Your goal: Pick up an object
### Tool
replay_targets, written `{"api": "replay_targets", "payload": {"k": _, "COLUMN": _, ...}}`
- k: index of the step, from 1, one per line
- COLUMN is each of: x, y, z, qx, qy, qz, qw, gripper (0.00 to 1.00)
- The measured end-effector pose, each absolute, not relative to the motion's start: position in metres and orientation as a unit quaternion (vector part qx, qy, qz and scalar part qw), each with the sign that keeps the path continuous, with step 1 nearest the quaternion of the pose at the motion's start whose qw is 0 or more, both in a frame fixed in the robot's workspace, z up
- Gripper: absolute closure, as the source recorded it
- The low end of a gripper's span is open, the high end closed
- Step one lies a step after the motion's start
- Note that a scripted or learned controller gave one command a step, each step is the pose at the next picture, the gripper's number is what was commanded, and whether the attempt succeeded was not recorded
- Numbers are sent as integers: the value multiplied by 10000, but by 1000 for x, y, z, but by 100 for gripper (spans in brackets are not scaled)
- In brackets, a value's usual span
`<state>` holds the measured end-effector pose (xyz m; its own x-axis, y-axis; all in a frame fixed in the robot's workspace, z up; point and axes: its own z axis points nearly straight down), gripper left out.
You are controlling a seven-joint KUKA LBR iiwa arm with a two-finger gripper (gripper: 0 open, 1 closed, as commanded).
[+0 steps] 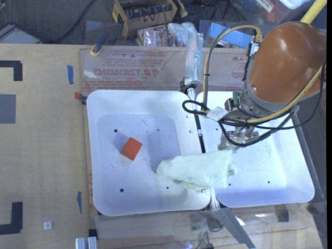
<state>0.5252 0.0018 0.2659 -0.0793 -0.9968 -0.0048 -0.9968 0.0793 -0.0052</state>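
Note:
A pale yellow cloth (199,170) lies crumpled across the divider between the two white bins, partly in the left bin (104,191) and partly in the right bin (290,185). An orange cube (132,149) rests on the left bin's floor, left of the cloth. My gripper (237,138) hangs under the orange wrist band (288,61), over the near-left part of the right bin. It sits just above the cloth's upper right corner, and whether it touches the cloth is unclear.
Yellow and black cables (207,95) loop from the wrist over the divider. A clear plastic panel with red lettering (129,72) stands behind the bins. Boxes and clutter lie beyond it. A wooden bench top (41,139) stretches left.

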Motion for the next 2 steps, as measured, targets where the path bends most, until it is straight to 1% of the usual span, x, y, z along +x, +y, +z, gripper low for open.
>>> {"api": "replay_targets", "payload": {"k": 1, "x": 527, "y": 41, "z": 217, "qx": -8045, "qy": 5939, "qz": 11, "qw": 16, "gripper": 100}}
{"api": "replay_targets", "payload": {"k": 2, "x": 496, "y": 137, "z": 223, "qx": -9290, "qy": 3700, "qz": 8, "qw": 22, "gripper": 100}}
